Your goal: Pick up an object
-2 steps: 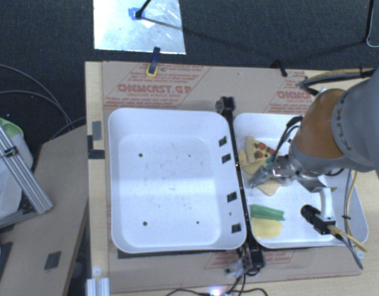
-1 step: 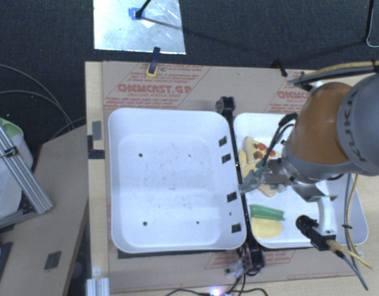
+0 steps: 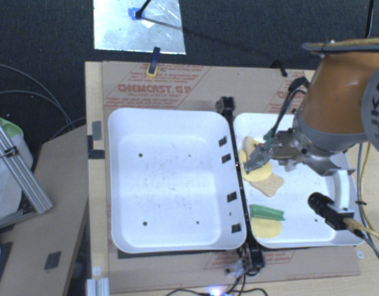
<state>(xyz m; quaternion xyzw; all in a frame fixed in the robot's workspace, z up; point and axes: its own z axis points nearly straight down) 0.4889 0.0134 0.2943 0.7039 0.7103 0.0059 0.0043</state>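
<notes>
Bins (image 3: 171, 119) on brown board (image 3: 177, 82); dark floor (image 3: 41, 29) around.

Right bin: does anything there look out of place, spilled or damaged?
Nothing stands out. The right bin holds a few items bunched near its left wall: yellow pieces, a tan piece, a green piece and another yellow one. The gripper is low over the upper ones. Nothing looks spilled or broken.

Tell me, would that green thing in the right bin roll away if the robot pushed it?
Probably not far. The green piece looks long and flattish, lying partly on a yellow piece, so it would likely slide. It seems small, so likely light.
</notes>
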